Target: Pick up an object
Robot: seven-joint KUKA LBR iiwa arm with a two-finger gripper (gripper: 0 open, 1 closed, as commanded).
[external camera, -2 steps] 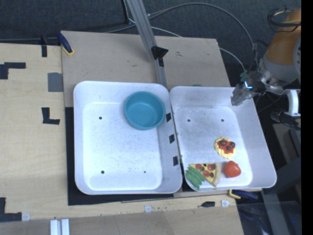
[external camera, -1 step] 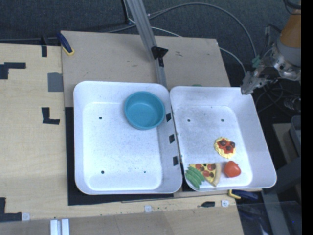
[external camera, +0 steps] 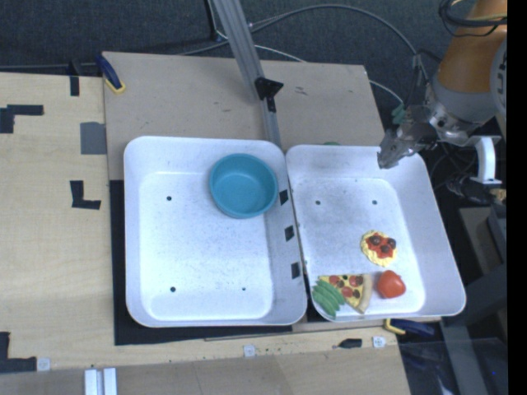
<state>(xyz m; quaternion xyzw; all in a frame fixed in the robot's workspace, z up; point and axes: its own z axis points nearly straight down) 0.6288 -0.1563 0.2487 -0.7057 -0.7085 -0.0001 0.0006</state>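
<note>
A blue bowl [external camera: 242, 185] sits in the left bin [external camera: 165, 245], near its back right corner. The right bin [external camera: 346, 212] holds a small round pizza piece [external camera: 379, 248], a red tomato [external camera: 391, 285], a pizza slice [external camera: 354, 290] and a green vegetable piece [external camera: 328, 295], all near its front right corner. My gripper [external camera: 394, 153] hangs over the back right corner of the right bin, well away from these objects. Nothing shows between its fingers.
A grey metal pole [external camera: 247, 48] slants across the back of the bench down to the gap between the bins. Cables [external camera: 346, 23] loop behind the right bin. The arm's orange band [external camera: 471, 56] is at the far right.
</note>
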